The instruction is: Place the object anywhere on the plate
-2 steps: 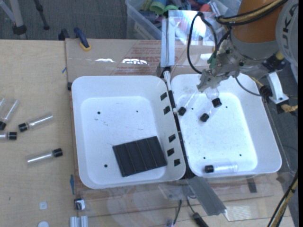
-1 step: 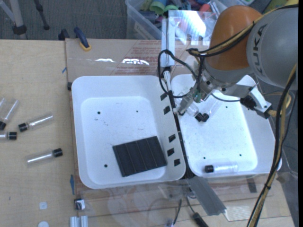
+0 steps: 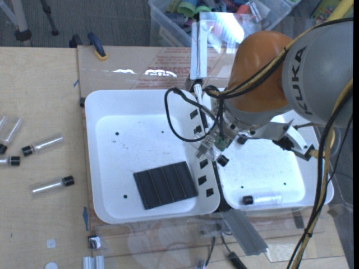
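camera view: loose clear tubes with black caps (image 3: 51,182) lie on the table (image 3: 39,94) at far left. next comes the left bin (image 3: 112,108), with a dark ribbed plate (image 3: 165,184) flat near its front. my arm (image 3: 286,83) hangs over the divide between the bins. in the right bin (image 3: 291,192), a capped tube (image 3: 262,199) lies near the front wall.
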Robot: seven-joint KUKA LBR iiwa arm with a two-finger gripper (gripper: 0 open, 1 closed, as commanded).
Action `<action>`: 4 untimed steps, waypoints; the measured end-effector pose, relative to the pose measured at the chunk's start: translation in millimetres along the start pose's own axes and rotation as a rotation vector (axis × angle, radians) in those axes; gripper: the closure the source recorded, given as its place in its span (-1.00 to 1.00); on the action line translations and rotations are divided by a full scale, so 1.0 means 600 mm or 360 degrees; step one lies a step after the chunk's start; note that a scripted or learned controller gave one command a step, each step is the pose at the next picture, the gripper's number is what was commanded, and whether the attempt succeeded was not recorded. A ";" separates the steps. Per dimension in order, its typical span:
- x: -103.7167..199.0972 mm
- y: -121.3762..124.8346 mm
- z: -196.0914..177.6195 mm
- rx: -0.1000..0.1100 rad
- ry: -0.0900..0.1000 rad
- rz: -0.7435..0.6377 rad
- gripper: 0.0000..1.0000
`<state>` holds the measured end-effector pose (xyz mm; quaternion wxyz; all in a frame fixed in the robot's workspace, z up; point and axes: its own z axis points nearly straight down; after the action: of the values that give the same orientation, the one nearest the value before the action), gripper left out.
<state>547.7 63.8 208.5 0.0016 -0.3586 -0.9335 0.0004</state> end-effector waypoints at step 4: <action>0.117 0.119 -0.369 -0.0004 -0.0006 0.0568 1.00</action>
<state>544.5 163.8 430.1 -0.0006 -0.5187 -0.8550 0.0002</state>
